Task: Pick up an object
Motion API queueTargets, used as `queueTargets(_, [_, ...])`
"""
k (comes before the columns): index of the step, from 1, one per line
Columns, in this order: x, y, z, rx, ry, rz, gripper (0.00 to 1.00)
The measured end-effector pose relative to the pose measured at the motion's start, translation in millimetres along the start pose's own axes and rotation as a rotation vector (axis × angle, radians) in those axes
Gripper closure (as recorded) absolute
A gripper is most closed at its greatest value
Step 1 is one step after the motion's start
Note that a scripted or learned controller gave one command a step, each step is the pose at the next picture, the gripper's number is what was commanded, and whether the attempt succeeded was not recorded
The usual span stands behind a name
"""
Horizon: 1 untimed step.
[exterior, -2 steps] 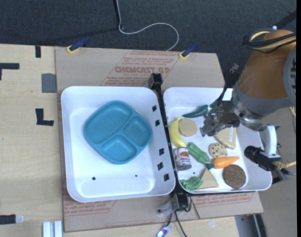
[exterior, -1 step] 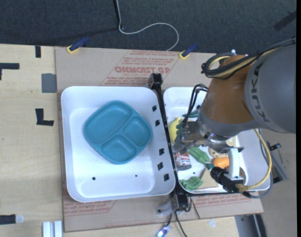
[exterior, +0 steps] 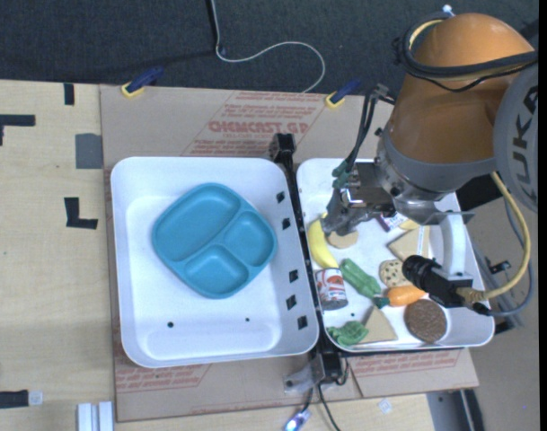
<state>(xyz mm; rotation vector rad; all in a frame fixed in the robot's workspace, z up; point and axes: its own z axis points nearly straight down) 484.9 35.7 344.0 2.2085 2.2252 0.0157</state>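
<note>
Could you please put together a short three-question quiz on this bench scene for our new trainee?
1. True or false: the blue tray lies in the right bin.
2. Which lies nearest the divider between the bins? A) banana B) brown disc C) carrot
3. Fill in: the gripper is over the ____ bin.

Key
1. False; it lies in the left bin.
2. A.
3. Right.
</note>
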Motion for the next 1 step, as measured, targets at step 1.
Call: queueTargets(1, [57.8,0.4,-75.4,0.005,0.0,-0.002,1.0])
